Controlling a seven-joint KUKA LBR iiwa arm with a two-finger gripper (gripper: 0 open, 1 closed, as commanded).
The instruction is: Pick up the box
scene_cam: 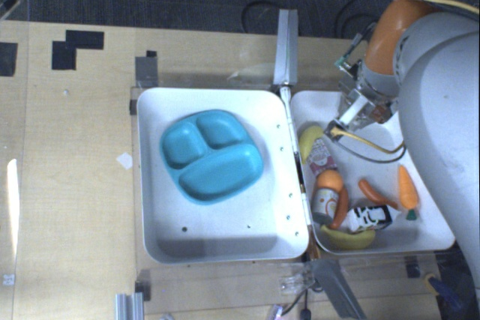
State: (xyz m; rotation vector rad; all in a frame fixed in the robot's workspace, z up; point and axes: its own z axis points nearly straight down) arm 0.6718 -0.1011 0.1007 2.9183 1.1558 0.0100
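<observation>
No text, label, brand or number is legible anywhere in the view.

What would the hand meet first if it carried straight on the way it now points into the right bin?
Probably the small pink-and-white packet, lying just beyond the hand, beside the yellow banana-like piece. From this one slanted view depth is unclear, so it might touch the bin floor first.

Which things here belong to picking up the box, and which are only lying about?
For the job:
gripper, over the right bin
pale printed pack in it, probably the box

Lying about:
blue divided plate in the left bin
yellow banana
orange carrot
</observation>
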